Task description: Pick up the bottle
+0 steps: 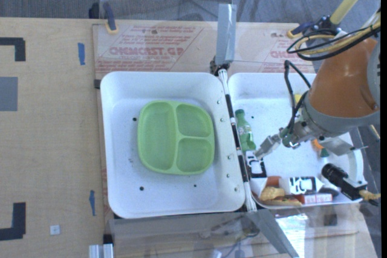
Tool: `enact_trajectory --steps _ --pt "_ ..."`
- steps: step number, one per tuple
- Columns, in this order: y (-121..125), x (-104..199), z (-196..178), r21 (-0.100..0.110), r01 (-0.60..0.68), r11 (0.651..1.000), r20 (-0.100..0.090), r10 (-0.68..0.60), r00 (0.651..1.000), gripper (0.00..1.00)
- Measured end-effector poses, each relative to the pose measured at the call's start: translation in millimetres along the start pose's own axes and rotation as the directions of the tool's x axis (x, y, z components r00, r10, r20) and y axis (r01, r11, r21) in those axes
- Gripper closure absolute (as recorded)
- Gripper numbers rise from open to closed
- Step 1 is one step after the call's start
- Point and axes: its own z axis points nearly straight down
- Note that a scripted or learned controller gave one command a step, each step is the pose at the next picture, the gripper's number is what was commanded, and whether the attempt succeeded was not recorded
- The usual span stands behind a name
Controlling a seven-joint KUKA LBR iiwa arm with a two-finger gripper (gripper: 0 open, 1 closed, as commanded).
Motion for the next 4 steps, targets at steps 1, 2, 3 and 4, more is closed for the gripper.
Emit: enact_trajectory --steps 1,2,3,4 --pt "10.5 -30.1 -0.4 -0.002 0.014 1.0 0.002 -0.014 1.0 0.0" --pt "27.3 -93.7 -117.8 -0.002 0.012 1.0 0.003 -0.012 1.0 0.0" --pt "17.6 -81.6 79.6 -0.001 0.089 0.996 0.001 -0.089 0.996 0.0" --pt "50.1 -160.7 -99.0 -0.003 0.268 0.963 0.005 -0.268 0.963 0.0"
